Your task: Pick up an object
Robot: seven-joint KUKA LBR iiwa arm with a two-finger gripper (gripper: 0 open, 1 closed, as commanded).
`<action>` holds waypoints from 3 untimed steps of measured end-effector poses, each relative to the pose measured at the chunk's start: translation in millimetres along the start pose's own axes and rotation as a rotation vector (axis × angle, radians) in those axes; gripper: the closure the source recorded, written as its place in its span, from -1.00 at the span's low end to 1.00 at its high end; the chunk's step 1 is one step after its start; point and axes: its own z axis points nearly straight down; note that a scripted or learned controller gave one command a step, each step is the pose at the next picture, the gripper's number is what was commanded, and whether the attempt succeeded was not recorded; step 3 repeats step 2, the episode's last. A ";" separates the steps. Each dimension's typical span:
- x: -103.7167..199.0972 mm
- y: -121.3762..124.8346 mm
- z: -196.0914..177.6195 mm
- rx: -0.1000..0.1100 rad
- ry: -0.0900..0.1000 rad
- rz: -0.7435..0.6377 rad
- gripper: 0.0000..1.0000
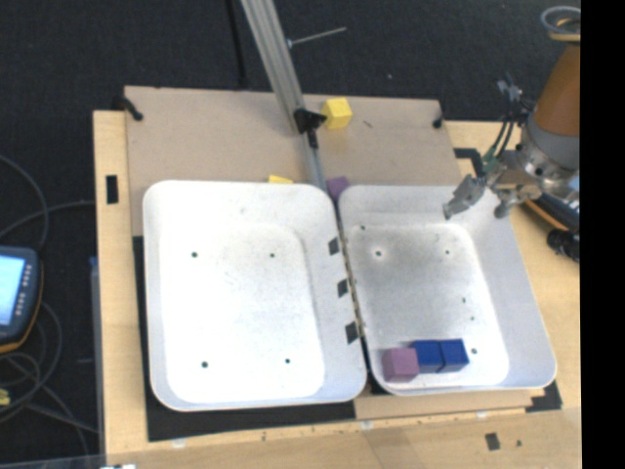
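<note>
A: Where is the gripper (480, 195)?

B: It hangs over the far right corner of the right bin (518, 291), just above the rim; its two fingers are spread apart, and there is nothing between them.

A: And the arm (557, 115)?

B: It comes in from the right side — grey, with an orange band above the wrist.

A: What can it pick up?

B: Three blocks sit by the near edge of the right bin; the purple block (399, 362) is nearest the near left corner, and two blue blocks (439, 354) touch each other just to its right. They are well apart from the gripper.

A: What about the left bin (166, 291)?

B: It lies beside the right one, on the bench (195, 135).

A: Anything else?

B: A yellow block (338, 112) sits on the bench near its far edge, next to a slanted metal rail (273, 47) — and a small purple thing (337, 186) peeks out just behind the two bins, where they meet.
</note>
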 end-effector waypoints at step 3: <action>2.1 -123.2 122.2 0.009 0.002 0.017 -1.00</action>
